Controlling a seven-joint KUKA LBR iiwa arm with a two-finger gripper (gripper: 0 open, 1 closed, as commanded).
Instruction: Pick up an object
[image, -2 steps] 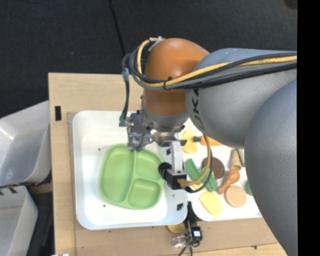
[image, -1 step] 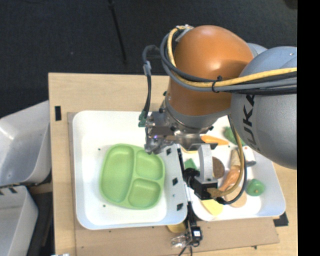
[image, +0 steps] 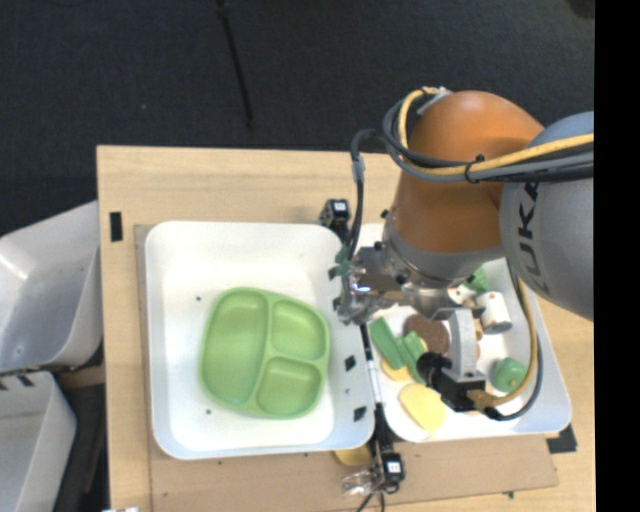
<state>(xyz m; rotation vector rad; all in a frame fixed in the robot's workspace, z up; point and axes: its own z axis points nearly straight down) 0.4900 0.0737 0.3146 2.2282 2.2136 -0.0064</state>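
The arm's orange band and grey wrist hang over the right bin (image: 552, 415) and hide most of it. The gripper (image: 400, 305) reaches down at that bin's left side, among the toy foods. Below it lie a green piece (image: 384, 335) with a second green piece (image: 413, 348), a brown round piece (image: 430, 328), and a pale yellow piece (image: 422, 405). A white-and-brown piece (image: 493, 312) and a green round piece (image: 509, 374) sit further right. I see nothing between the fingers.
The left bin (image: 170, 300) holds a green divided plate (image: 265, 352). A small yellow object (image: 350, 457) lies on the bench just in front of the bins. Black cables loop around the wrist and down into the right bin.
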